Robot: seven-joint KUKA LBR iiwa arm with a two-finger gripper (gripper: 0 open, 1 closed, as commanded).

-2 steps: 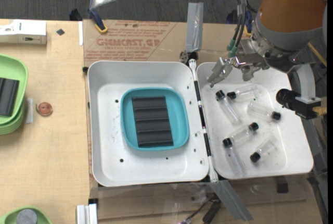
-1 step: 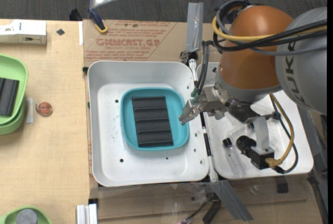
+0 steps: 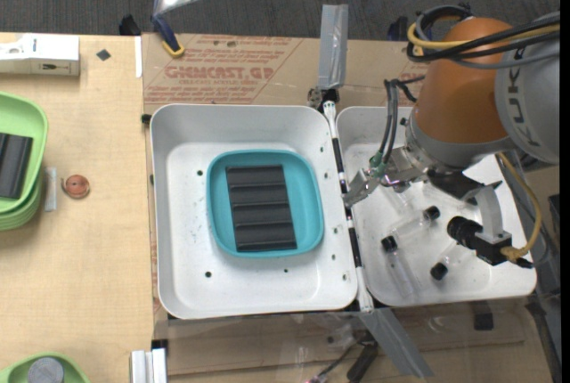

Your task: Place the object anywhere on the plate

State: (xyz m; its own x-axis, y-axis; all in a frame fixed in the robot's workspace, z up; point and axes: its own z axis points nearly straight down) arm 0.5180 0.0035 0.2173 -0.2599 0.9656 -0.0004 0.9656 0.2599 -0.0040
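end effector (image 3: 378,172) low over right bin's (image 3: 512,283) left side, grip state cannot be told | objects: clear black-capped items (image 3: 389,242) loose in right bin | plate (image 3: 307,194), teal with dark ribbed block (image 3: 260,207), sits in left bin (image 3: 178,194) | risk: transparent pieces slip or get missed, or catch the shared wall during transfer

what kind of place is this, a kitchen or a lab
Most likely a robot lab, not a kitchen: a grey and orange robot arm reaches over two white bins on a plywood bench, with taped cardboard underneath and a teal plate set up as a test.
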